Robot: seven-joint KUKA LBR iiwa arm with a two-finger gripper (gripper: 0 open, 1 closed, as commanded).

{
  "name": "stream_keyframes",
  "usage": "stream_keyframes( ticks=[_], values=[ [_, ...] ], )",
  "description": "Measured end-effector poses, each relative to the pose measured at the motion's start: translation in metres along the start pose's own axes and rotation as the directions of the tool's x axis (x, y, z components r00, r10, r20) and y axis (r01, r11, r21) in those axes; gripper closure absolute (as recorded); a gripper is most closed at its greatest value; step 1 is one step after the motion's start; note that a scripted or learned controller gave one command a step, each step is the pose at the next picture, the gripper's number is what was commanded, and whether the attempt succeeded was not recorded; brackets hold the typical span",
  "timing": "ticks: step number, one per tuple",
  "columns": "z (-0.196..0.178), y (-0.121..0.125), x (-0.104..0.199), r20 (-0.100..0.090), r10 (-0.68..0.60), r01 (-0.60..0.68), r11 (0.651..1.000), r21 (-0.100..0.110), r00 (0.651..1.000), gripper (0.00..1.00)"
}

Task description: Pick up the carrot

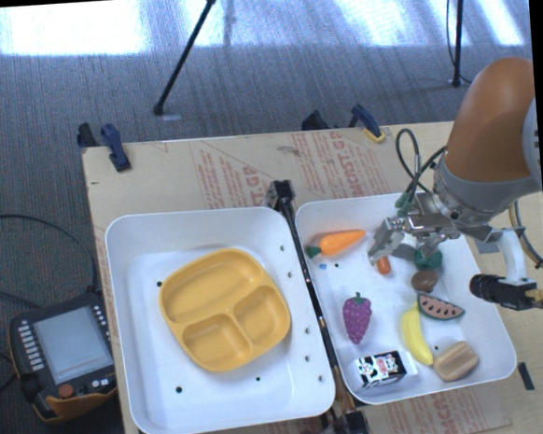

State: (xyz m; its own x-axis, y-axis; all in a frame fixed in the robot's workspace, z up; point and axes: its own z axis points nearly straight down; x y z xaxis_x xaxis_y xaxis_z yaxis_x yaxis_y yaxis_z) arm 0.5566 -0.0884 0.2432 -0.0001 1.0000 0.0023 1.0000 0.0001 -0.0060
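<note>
One carrot [339,243] lies in right bin [501,324]; arm's jaws spread, holding nothing, nearby.

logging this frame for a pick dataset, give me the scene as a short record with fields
target: orange toy carrot with green top, lying at the right bin's upper left
gripper: two-finger gripper, above the right bin, right of the carrot, holding nothing visible
left bin: yellow three-compartment plastic plate
right bin neighbours: purple toy grapes, yellow toy banana, watermelon slice
</note>
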Motion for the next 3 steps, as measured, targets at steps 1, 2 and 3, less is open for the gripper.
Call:
stream_keyframes(
  ticks=[1, 2, 3],
  values=[
    [0.060, 0.083, 0.030, 0.000, 0.195, -0.195, 0.981, 0.003, 0.981, 0.00],
    [0.144, 0.093, -0.029, 0.000, 0.390, -0.389, 0.921, -0.020, 0.921, 0.00],
    [0.048, 0.092, 0.072, -0.012, 0.463, -0.463, 0.886, -0.012, 0.886, 0.00]
  ],
)
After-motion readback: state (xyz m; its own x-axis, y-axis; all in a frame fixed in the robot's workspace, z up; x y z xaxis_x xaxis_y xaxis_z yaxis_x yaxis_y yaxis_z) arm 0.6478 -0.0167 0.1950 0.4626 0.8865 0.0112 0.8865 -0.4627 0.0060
